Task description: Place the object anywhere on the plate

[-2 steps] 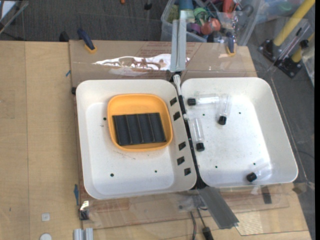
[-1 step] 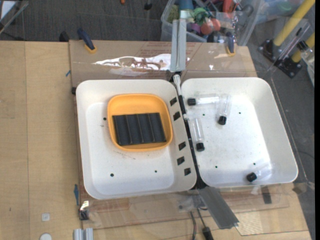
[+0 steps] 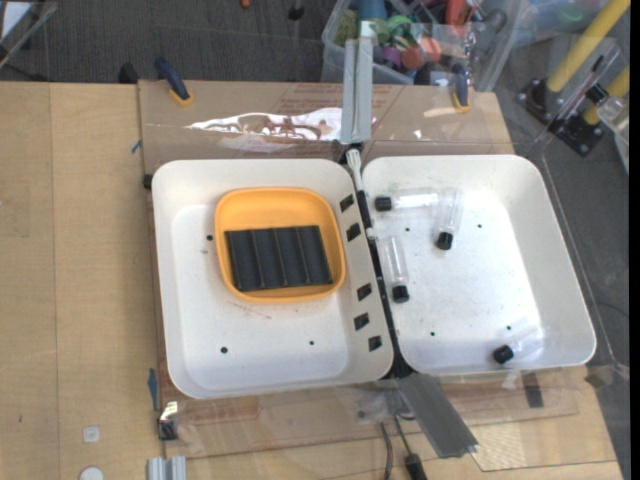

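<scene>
On the wooden bench, the black ridged object (image 3: pixel 278 258) already lies on the orange plate (image 3: pixel 232 214), at nine o'clock from the clear tubes (image 3: pixel 395 260); placing looks done.

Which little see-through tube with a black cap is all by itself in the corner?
The clear tube in the right bin's near-right corner. The other three tubes cluster by the bins' divider.

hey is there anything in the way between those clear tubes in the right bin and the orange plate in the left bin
Only the raised rims where the two bins meet, which a clear tube must be lifted over. On the orange plate itself, a black ridged block covers most of the middle, leaving mainly the rim bare.
</scene>
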